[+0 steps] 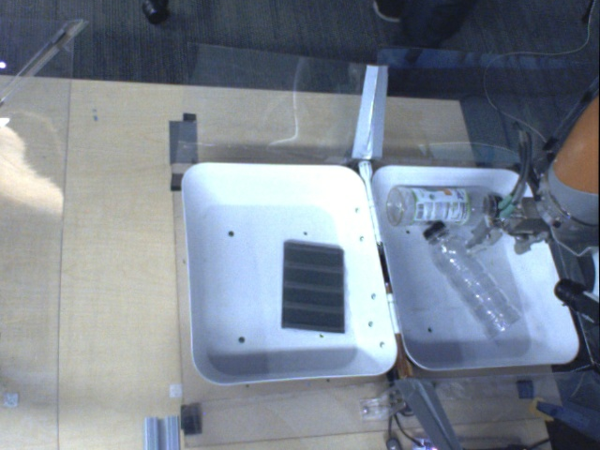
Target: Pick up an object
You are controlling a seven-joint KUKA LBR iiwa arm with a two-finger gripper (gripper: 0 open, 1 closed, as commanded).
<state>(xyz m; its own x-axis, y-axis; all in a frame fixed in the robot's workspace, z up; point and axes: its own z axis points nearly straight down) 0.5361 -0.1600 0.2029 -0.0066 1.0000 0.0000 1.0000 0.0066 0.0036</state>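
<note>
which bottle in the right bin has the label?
The clear bottle lying along the far wall has a green-white label; the other bottle, lying diagonally nearer the camera, is bare plastic.

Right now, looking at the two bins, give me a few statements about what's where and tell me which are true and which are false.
1. A dark ribbed pad lies in the left bin. True.
2. A clear plastic bottle lies in the left bin. False: it lies in the right bin.
3. A labelled jar lies on its side near the right bin's far edge. True.
4. The gripper is over the left bin. False: it is over the right bin, near the jar.
</note>
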